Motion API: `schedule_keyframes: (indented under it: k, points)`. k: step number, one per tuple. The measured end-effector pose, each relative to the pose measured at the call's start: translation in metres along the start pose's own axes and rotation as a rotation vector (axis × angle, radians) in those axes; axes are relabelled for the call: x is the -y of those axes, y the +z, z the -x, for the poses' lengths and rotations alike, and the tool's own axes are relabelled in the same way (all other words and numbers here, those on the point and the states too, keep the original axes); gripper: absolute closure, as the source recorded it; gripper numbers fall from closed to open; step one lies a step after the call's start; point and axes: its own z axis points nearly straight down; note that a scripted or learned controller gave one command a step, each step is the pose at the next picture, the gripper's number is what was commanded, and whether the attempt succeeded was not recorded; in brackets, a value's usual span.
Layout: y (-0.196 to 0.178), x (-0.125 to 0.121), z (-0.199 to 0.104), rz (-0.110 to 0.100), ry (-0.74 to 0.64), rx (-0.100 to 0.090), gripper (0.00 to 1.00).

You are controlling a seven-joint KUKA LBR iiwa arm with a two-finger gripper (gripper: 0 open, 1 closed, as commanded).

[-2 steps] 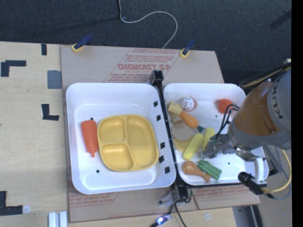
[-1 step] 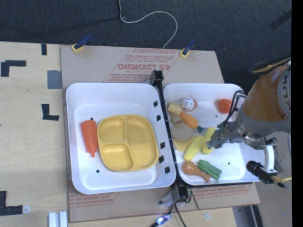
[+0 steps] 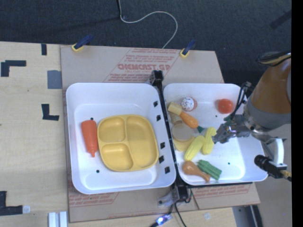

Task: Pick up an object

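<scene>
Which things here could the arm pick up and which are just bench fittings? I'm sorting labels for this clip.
For the job:
gripper
corn cobs
red ball
small carrot
chicken leg
green piece
speckled ball
big carrot
yellow plate

Lying about:
white bins
cardboard sheet
clamps
cable

The gripper (image 3: 221,134) is too dark and small to make out its tips. The arm (image 3: 270,98) is cut off at the right edge. A round tan disc (image 3: 181,132) lies partly under the carrot (image 3: 189,120) and corn (image 3: 194,148).
</scene>
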Motion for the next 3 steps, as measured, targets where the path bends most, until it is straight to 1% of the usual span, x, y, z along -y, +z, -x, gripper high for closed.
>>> schedule_keyframes:
  k: [1, 2, 3]
  points:
    - [-0.031, 0.000, -0.001, -0.001, 0.000, 0.000, 1.00]
    - [-0.020, -0.027, -0.048, -0.004, -0.005, -0.002, 1.00]
    - [-0.015, -0.057, -0.102, -0.003, -0.007, -0.003, 1.00]
